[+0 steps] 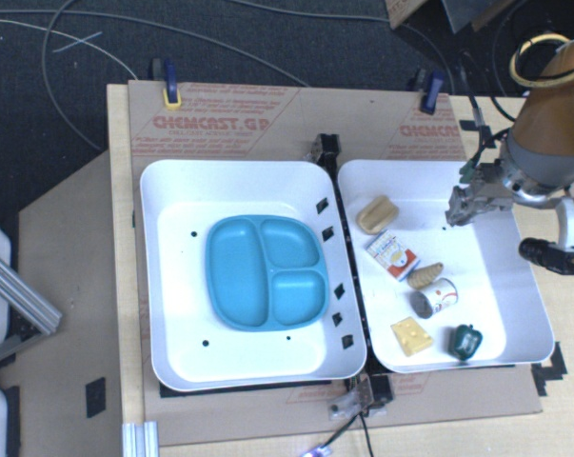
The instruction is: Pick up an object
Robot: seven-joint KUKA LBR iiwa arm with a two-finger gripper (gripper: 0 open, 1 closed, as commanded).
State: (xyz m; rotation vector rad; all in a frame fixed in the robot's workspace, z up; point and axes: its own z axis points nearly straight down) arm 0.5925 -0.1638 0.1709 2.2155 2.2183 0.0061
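Nearest me in the right bin [515, 284] I see a dark green object [465, 342] by the front rim and a yellow cheese-like wedge [412, 335] just left of it. Behind them lies a small white can [435, 298] on its side, its long axis running left to right, dark end toward the divider. Touching its upper edge is a brown oblong piece [425, 275], tilted the same way. A white and red packet [392, 255] sits just beyond, slanted from upper left to lower right, and farther back a tan bread-like lump [377, 214] leans toward the rear right.

The right side of that bin's floor is bare and open. The left bin [172, 255] carries a blue divided plate [267, 271] in its middle.

Farthest back, the gripper [461, 206] hangs over the rear right of the right bin, well apart from the objects, grasping nothing that I can see; how its tips are set I cannot tell.
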